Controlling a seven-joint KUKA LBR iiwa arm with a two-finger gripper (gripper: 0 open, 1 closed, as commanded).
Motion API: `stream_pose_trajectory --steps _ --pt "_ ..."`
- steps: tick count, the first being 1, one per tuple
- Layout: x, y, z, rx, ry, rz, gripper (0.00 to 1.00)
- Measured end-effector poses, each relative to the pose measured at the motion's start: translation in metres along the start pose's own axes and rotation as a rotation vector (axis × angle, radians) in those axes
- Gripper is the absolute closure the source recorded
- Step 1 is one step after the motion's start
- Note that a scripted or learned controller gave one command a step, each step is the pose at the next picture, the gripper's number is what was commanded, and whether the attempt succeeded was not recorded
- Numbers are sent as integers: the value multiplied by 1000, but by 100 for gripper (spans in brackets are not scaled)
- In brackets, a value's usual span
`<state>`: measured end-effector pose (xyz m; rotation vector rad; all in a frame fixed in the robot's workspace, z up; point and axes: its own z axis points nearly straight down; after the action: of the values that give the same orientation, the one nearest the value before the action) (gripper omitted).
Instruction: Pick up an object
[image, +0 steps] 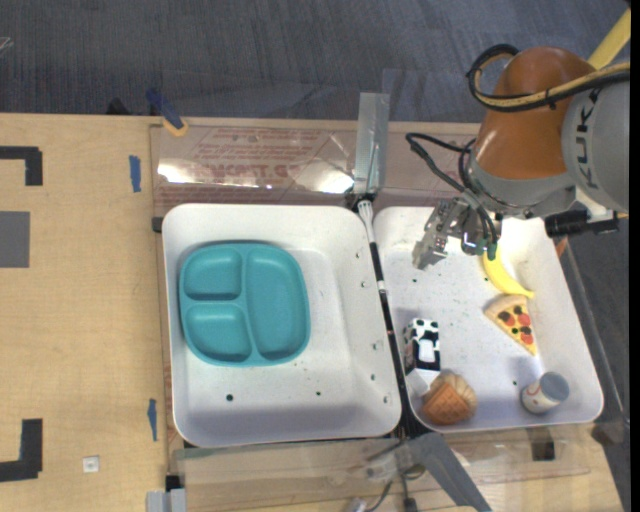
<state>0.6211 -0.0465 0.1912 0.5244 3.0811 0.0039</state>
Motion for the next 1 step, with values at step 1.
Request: stream_pose_trajectory --steps 1 --pt "83 -3 4 1 13 -330 100"
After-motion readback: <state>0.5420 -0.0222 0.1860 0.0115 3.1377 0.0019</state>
